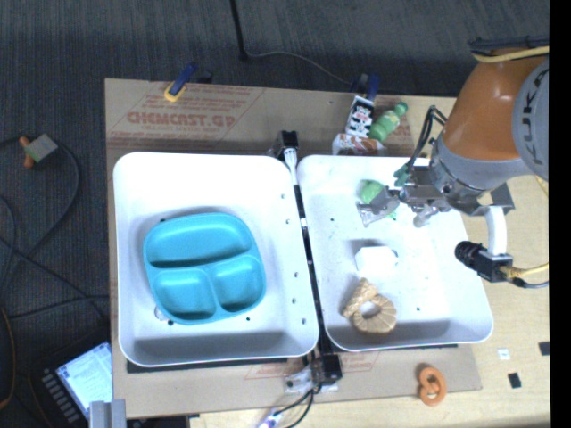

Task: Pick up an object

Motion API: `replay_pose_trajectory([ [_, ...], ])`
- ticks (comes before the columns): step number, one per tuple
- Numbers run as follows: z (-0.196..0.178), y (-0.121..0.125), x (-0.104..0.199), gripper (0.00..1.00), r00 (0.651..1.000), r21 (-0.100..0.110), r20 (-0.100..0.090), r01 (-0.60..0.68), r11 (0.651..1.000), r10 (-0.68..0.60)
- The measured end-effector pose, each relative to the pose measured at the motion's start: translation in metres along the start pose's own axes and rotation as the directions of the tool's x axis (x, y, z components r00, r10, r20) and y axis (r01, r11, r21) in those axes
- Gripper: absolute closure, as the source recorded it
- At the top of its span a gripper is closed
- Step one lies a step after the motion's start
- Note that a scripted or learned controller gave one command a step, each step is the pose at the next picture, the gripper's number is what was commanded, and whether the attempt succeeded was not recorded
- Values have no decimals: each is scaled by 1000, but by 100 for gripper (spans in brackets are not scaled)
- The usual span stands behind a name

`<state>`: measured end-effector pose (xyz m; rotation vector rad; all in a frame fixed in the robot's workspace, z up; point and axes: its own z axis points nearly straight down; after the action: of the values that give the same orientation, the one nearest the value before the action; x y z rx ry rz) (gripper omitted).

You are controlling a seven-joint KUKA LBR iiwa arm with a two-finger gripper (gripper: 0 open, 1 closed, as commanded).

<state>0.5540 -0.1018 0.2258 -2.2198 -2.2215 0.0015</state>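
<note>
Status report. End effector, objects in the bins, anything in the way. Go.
End effector low over right bin, beside green object. White block and woven ring lie apart, untouched. Blue tray in left bin.

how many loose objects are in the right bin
3: a green object near the far wall by the claw, a white block mid-bin, and a tan woven ring near the front wall. The arm may hide more.

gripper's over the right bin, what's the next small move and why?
Probably a short descent onto the small green object. The gripper sits at the right white bin's far side with that green piece right at its fingertips, nothing visibly held. The white block and the tan woven ring lie nearer the bin's front, farther from the fingers.
</note>
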Motion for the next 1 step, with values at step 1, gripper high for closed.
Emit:
replay_pose_trajectory([
  [1, 138, -46, -21, 0, 1000, -8, 2, -2, 1000, 2],
])
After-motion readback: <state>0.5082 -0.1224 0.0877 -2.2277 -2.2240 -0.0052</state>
